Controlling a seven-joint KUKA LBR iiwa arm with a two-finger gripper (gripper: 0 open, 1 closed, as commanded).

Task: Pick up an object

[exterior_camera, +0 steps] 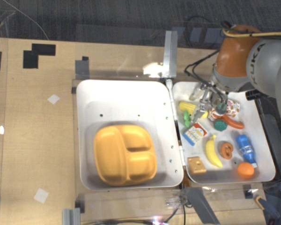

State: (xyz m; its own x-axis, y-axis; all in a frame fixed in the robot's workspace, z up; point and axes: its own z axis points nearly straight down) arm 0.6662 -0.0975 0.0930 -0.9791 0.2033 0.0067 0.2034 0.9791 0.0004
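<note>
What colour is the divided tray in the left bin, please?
Yellow-orange, seen in the camera view: divided tray.

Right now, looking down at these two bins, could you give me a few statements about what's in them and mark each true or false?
1. The yellow divided tray lies in the left bin. True.
2. The banana sits in the left bin. False: it lies in the right bin.
3. The gripper hangs over the right bin. True.
4. The orange rests on the yellow tray. False: it sits in the right bin's near corner.
5. The blue bottle lies beside the orange. True.
</note>
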